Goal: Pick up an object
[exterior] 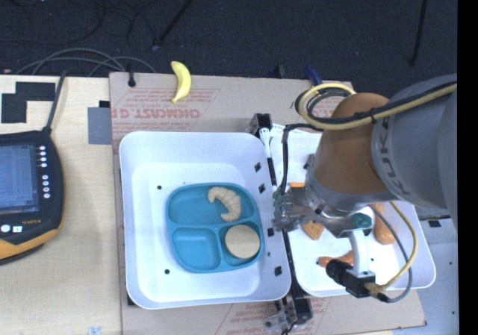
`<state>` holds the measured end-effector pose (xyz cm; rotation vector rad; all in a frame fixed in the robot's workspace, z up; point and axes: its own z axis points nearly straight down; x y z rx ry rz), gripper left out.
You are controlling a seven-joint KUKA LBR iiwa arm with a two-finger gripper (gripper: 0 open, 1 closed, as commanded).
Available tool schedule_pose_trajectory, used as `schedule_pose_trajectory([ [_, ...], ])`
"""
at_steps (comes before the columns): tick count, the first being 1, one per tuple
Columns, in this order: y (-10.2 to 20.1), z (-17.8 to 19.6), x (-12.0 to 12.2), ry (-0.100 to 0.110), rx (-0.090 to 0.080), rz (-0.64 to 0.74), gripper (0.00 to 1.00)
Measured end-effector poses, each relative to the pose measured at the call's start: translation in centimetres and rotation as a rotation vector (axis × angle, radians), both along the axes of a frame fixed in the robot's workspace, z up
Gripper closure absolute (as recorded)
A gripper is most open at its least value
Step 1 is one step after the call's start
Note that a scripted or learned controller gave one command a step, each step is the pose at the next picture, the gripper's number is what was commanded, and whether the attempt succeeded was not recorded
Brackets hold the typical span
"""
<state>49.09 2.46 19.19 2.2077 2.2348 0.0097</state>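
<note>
Camera view: looked down on the end effector (297,214), set low at the inner wall of the right bin (418,277) and largely hidden under the grey arm (403,147); could not tell whether open or closed, nor whether gripping anything. Found just beside it an orange piece (314,231), half covered by the wrist, near a teal piece (364,218). Judged the orange piece small, light and probably smooth plastic, so apt to slip; best pinched across its narrow middle, away from the bin wall. Noted further out the left bin (142,177) holding a blue divided tray (190,240) with a croissant-shaped thing (225,202) and a pale round disc (241,241). Spotted a banana (180,80) well apart on the tabletop (82,177).
</note>
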Motion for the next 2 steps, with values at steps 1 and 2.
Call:
schedule_pose_trajectory([
  [1,1.3,20.6,-0.3,-0.010,-0.001,-0.008,1.00],
  [2,8.7,22.7,-0.9,0.005,-0.003,-0.004,1.00],
])
